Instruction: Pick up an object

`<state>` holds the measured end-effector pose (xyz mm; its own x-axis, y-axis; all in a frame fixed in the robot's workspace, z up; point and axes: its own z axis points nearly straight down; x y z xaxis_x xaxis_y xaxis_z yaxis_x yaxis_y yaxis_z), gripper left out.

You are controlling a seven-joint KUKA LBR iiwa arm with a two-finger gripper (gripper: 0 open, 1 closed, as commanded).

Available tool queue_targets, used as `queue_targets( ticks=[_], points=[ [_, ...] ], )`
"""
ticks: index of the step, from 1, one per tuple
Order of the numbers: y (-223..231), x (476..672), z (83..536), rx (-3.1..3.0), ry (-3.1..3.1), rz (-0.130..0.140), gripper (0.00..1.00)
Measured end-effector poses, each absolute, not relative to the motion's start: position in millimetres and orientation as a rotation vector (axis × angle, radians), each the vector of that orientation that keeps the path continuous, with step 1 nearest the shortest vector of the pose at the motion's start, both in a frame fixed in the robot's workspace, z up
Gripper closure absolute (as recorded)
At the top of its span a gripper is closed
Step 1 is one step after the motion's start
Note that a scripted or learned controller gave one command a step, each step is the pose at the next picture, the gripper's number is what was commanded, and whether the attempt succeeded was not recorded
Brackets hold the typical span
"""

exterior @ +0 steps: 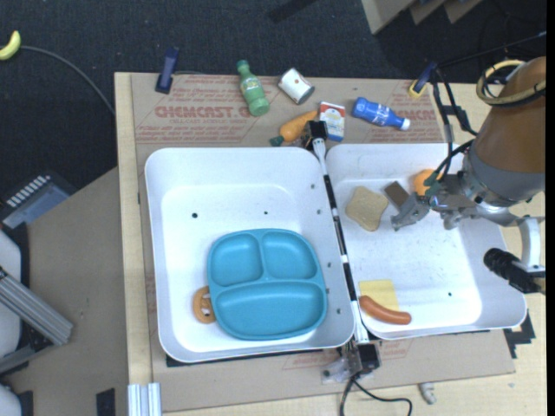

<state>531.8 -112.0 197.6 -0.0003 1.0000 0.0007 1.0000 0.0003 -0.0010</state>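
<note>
Blue divided tray [264,282] in left bin [173,180]

The end effector [414,212] hangs over the right bin [486,315], just beside a bread slice [367,207] at its 9 o'clock. A sausage [384,311] lies on a yellow cheese slice [379,294] toward 6 o'clock. The left bin [169,232] holds a blue divided plate [264,282].

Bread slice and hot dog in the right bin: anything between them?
Camera view: bare white bin floor between the bread slice and the hot dog, apart from a yellow cheese slice touching the hot dog.
</note>
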Motion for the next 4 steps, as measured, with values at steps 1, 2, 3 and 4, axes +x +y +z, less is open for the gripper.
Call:
queue_targets(
  ticks=[1, 2, 3, 4],
  points=[
    [-157, 641.9, 103, -2.231, -2.237, -0.017, 0.00],
    [-162, 643.9, 117, -2.242, -2.249, -0.013, 1.00],
    [-161, 643.6, 117, -2.242, -2.248, -0.013, 0.00],
    [-162, 644.4, 127, -2.244, -2.251, -0.015, 1.00]
  ],
)
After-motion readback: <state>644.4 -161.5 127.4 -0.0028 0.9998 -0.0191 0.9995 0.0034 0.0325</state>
